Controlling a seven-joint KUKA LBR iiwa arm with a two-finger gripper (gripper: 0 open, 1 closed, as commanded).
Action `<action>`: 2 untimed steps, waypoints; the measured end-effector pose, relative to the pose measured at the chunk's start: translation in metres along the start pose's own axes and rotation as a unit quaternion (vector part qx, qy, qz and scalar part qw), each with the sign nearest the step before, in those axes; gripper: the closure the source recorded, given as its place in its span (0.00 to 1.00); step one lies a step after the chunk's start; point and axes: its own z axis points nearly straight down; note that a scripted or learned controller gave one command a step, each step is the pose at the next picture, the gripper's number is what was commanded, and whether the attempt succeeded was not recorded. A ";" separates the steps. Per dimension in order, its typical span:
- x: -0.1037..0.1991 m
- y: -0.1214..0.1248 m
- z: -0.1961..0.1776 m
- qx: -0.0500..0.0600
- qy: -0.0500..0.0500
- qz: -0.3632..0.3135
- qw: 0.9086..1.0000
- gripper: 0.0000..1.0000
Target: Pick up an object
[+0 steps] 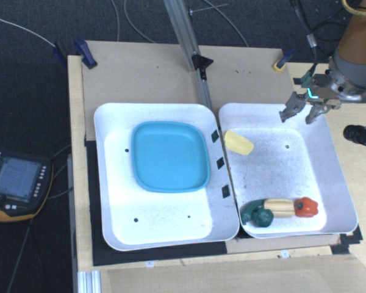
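White plastic, shallow, two bins side by side on a pale wooden bench. We note the left white bin holds a square light-blue plastic plate lying flat near its middle.

Right white bin: three or four small items. A pale yellow rounded block lies by the upper left corner, close to the wall shared with the left bin. Along the near wall we see a row touching one another: a dark green lumpy toy vegetable at the left, a tan cylindrical piece in the middle, a red round toy tomato at the right.

Grey arm with orange band enters from the upper right. Its two-finger gripper hangs over the far right corner of the right bin, above the rim. The fingers are spread apart with nothing between them; a small teal light shows just above them. Gripper is well apart from the yellow block and farther still from the row at the near wall.

Other: a slanted grey metal pole crosses the top of the bench; a blue clamp at the far left corner; a handheld control pendant on dark carpet to the left.
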 end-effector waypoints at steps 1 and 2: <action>0.000 0.000 0.000 0.000 0.000 0.000 1.000 0.00; 0.000 0.008 0.057 0.003 0.000 0.000 1.000 0.00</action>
